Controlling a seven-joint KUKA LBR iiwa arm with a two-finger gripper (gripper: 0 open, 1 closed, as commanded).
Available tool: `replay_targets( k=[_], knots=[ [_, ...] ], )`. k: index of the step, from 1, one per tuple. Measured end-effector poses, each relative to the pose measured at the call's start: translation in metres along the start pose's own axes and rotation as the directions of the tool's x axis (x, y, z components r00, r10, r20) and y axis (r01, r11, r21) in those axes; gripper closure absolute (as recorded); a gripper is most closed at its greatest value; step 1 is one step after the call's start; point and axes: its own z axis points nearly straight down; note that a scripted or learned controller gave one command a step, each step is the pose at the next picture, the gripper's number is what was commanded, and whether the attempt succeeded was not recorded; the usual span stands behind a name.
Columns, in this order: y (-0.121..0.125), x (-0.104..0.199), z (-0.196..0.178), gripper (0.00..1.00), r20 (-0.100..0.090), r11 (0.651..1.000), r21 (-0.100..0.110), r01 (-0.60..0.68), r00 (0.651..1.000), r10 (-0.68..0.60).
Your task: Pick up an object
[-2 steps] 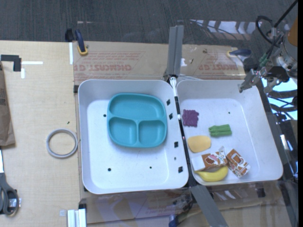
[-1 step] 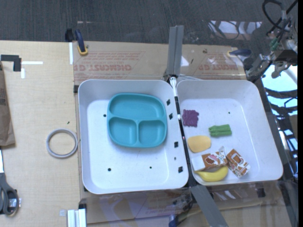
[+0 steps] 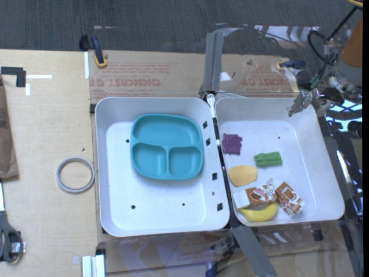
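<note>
The gripper's fingers are too small and blurred to tell whether they are parted or closed. The gripper (image 3: 301, 103) hangs over the far right corner of the right bin (image 3: 316, 172), close to its far rim, on the grey arm (image 3: 351, 53) that enters from the right.

The objects to pick lie in the right bin, well apart from the gripper:
- A purple toy (image 3: 232, 143) sits near the bin's left wall.
- A green toy (image 3: 268, 159) lies near the bin's middle.
- A yellow-orange oval piece (image 3: 242, 175) lies nearer the front, by the left wall.
- A banana (image 3: 258, 213) lies along the front edge.
- Two brown-and-white snack packets (image 3: 262, 194) (image 3: 289, 199) rest just behind the banana, side by side.

The left bin (image 3: 112, 201) holds a teal divided plate (image 3: 168, 146) towards its far side.

On the wooden worktop (image 3: 46, 114), left of the bins, a grey ring of tape (image 3: 75, 174) lies flat. Scissors (image 3: 8, 244) lie at the front left corner.
</note>
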Motion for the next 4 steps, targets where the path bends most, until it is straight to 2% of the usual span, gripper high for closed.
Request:
replay_targets(
  k=[1,2,3,4],
  knots=[
    [-0.024,0.030,0.060,0.00,-0.001,1.000,0.000,-0.010,1.000,0.010],
    [0.005,0.018,-0.072,0.00,0.000,0.994,-0.003,0.108,0.994,-0.108],
    [-0.005,0.005,0.029,0.00,-0.001,0.997,0.000,0.076,0.997,-0.076],
    [-0.086,0.089,0.063,0.00,-0.002,0.997,0.000,0.076,0.997,-0.076]
  ],
)
